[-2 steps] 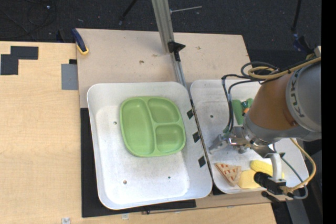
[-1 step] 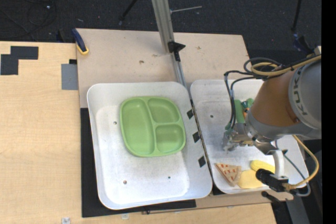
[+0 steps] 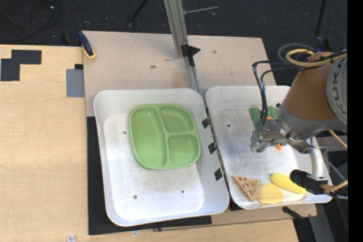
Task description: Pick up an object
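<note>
Hand [image 3: 264, 143] position: low over the middle of the right bin [image 3: 232, 122]. From this slant you cannot tell whether it is apart or together, and nothing is seen clamped in it.

Nearest candidates:
- At 3 o'clock, just beside the hand, lies a small orange piece [image 3: 278, 147]. It is too small to identify. Judge it light, and expect it to skid on the smooth bin floor.
- At 12 o'clock, a green piece [image 3: 257, 115] lies partly hidden behind the wrist. Its shape is unclear, so do not plan a grip on it from this view.

Further out, at 5 to 6 o'clock near the bin's front wall, three items lie close together:
- A waffle-patterned wedge [image 3: 247, 185]. It is flat, probably a light, stiff toy food. Take it across its two straight sides.
- A pale yellow piece [image 3: 270, 195], just beside the wedge.
- A yellow corn-shaped piece [image 3: 283, 182]. It is rounded and likely slick and liable to roll. Grip it across the narrow middle.

At 9 o'clock, in the left bin [image 3: 113, 178], rests a green divided plate [image 3: 164, 136]. It appears to be rigid plastic, and it is wide. Take it by the rim only.

No brand, label or legible writing is visible on any item, on the bins or on the tabletop [image 3: 136, 59].
</note>
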### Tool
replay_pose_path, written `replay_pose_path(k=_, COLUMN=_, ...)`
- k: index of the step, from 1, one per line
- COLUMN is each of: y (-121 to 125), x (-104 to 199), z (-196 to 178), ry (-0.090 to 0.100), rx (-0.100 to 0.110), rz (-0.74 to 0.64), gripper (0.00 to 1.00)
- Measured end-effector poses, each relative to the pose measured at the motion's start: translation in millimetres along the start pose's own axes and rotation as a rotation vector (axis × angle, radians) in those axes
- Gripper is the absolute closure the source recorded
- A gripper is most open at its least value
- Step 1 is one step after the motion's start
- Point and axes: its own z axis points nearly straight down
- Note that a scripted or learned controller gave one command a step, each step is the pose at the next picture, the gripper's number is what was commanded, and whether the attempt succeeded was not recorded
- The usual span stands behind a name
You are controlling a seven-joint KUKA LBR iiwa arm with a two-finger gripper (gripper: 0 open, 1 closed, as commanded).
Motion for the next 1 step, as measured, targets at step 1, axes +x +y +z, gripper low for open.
replay_pose_path(k=1, y=2.4, x=4.3, z=-62.2, ry=0.0, rx=-0.003, rz=-0.001, gripper=1.0)
